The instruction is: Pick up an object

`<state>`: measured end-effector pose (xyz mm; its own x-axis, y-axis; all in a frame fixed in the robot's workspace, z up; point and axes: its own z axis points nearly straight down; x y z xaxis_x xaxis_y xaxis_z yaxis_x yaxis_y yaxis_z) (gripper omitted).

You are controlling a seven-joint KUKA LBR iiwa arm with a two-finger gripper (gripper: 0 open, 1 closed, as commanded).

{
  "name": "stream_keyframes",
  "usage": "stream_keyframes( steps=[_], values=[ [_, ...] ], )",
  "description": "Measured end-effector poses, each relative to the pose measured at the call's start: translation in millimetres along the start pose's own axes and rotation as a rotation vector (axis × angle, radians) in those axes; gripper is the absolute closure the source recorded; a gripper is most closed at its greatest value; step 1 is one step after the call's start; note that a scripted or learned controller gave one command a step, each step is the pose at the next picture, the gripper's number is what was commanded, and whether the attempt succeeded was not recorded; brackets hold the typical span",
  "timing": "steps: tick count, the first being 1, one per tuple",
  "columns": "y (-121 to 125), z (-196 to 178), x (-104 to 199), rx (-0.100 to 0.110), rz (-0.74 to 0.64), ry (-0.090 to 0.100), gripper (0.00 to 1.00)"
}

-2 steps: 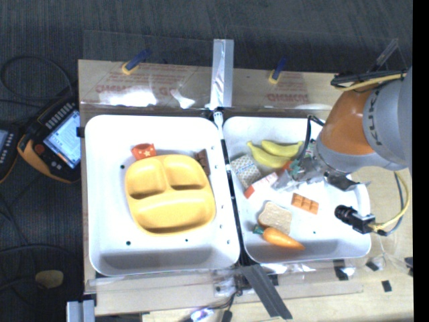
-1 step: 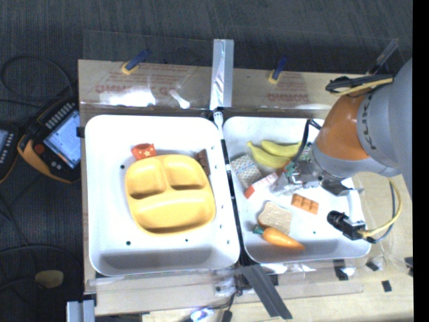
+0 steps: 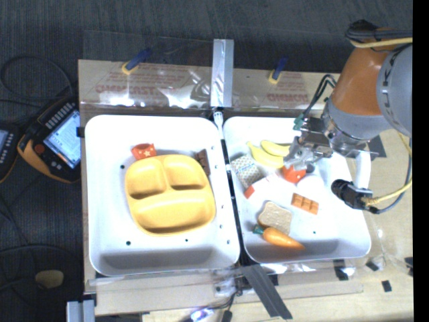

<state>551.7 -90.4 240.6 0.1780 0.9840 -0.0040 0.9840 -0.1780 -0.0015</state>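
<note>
- Camera view: the gripper point(image 3: 299, 161) is low in the right bin point(image 3: 348, 243), right over a small red-orange object point(image 3: 293, 174); whether it grips anything I cannot tell, so the pick looks unfinished and the lift remains.
- Right bin: one banana point(image 3: 270, 151), one carrot point(image 3: 281, 238), one bread slice point(image 3: 275, 216).
- Left bin point(image 3: 107, 180): one yellow tray point(image 3: 169, 193), one red item point(image 3: 143, 151).

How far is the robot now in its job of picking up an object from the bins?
Done: the arm has reached into the right white bin, with the two-finger gripper low over the small red-orange toy piece beside the yellow banana. In hand: nothing visibly; I cannot tell whether the piece is gripped. Left: grasping and lifting. The orange carrot and bread slice lie untouched.
</note>
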Motion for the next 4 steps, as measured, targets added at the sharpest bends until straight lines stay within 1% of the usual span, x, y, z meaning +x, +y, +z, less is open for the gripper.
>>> stream_keyframes(
  steps=[1,2,3,4],
  values=[
    [18,-52,-12,0.001,0.377,-0.001,1.00],
    [18,-52,-12,0.001,0.377,-0.001,0.00],
    [105,20,2,0.001,0.199,-0.001,0.00],
    [122,48,-23,0.000,-0.066,0.000,0.00]
  ],
)
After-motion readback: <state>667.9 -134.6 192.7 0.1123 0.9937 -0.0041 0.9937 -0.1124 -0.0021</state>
